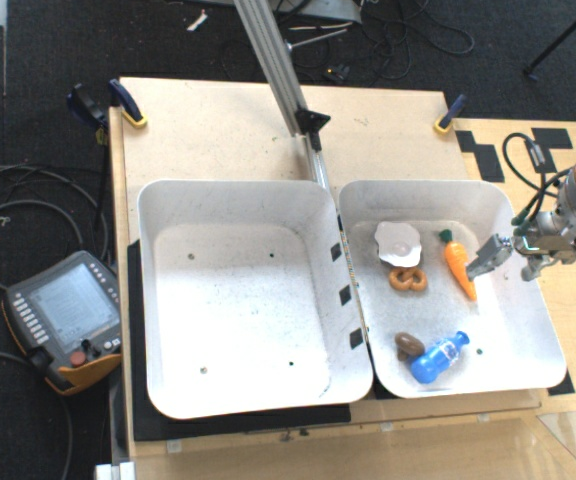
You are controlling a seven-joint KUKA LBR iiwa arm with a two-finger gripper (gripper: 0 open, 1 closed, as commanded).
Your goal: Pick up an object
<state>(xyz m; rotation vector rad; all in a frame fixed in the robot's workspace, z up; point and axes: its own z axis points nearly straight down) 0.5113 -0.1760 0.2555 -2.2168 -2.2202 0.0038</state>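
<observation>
The toy carrot (457,267) lies in the right bin (528,353), near its far side. The fingers (509,255) hang just beside it, a little to its right, spread apart with nothing between them. A pretzel (408,280) and a white lid (398,243) sit to the carrot's left. A blue bottle (437,358) and a brown lump (409,345) lie nearer the front. The left bin (158,268) sits next to it on the desk (218,128).
</observation>
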